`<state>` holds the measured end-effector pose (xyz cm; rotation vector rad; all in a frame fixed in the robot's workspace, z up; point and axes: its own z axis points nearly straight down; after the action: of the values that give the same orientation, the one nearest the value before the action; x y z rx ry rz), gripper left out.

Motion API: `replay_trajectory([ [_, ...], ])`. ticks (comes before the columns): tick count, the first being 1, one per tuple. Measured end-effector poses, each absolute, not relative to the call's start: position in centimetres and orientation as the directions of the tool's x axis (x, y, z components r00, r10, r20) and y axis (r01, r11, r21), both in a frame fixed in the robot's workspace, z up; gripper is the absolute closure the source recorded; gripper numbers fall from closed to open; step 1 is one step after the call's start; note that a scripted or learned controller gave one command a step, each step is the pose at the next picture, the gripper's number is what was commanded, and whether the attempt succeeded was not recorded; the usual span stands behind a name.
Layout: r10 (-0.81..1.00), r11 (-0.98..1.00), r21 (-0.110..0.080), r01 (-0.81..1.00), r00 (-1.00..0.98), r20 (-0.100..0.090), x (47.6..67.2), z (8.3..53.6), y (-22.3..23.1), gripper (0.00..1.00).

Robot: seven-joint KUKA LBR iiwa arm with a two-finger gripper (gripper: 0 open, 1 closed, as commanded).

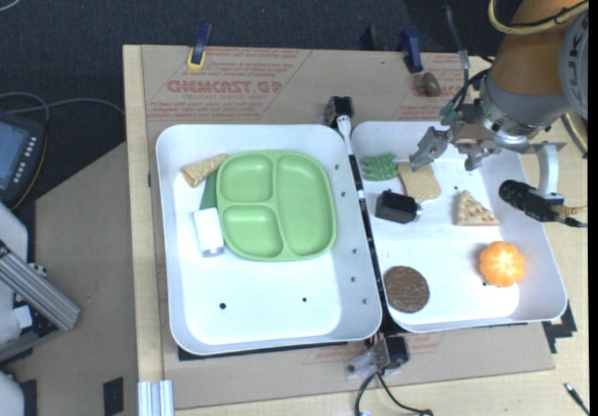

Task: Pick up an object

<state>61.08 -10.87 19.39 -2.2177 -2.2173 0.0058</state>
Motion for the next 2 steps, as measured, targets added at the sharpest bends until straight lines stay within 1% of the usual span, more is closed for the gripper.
replay_trajectory([
  [1,1.0,0.0,-0.006,1.0,0.0,0.001,61.1,15.1,-11.0,0.0],
  [2,1.0,0.0,-0.008,1.0,0.0,0.002,60.6,8.8,-10.9,0.0],
])
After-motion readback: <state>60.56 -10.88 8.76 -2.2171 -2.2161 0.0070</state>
